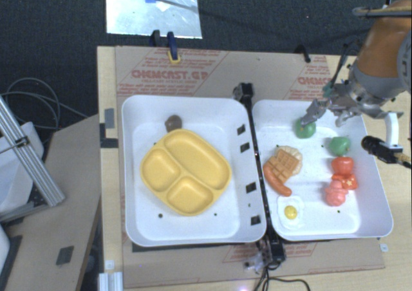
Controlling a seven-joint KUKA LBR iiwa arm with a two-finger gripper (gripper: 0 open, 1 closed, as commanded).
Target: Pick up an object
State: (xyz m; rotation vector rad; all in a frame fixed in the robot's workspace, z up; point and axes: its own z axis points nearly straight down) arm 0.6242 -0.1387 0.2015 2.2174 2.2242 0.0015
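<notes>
My fingers (320,111) hung over the right bin's (373,219) far edge, just above a green ball (306,130); I could not tell whether they were spread. That bin also held a waffle (287,161), sausage (277,181), fried egg (291,210) and red pieces (340,180). The left bin (138,219) held a yellow divided tray (185,172), with open floor around it.

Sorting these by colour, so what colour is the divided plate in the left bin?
Yellow. The divided plate shows clearly in the camera view.
</notes>
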